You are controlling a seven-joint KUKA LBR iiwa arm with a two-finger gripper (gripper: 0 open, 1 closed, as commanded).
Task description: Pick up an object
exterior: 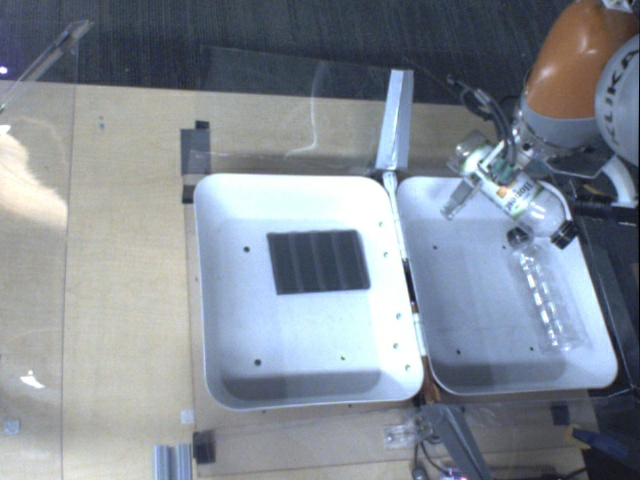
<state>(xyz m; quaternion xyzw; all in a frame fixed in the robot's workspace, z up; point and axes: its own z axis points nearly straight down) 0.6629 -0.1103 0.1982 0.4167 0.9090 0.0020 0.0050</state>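
Two shallow white bins are seen side by side on a pale wooden counter (pixel 110 298), viewed from above at a slant. In the left bin (pixel 225 358) a dark, ribbed rectangular pad (pixel 318 261) is laid flat near the middle, its ridges running from far to near; it is well apart from every wall. In the right bin (pixel 470 368) a clear plastic bottle (pixel 545 298) is laid on its side along the right part of the floor, its length running from far to near and its outline hard to make out against the white. The grey arm with its orange band (pixel 575 53) is brought in from the far right corner, and the tool (pixel 500 183) is held over the far part of the right bin, just above the far end of the bottle. A small object with a greenish label is seen at the tool, but whether it is part of the wrist or something carried cannot be told. A thin grey finger (pixel 455 203) is seen slanting down to the left; how wide the tool stands cannot be told from this view. Whether the bottle is touched by the tool cannot be settled either. A grey metal upright (pixel 395 118) stands behind the gap between the bins, and a clear sheet (pixel 270 108) is set along the far side of the counter.
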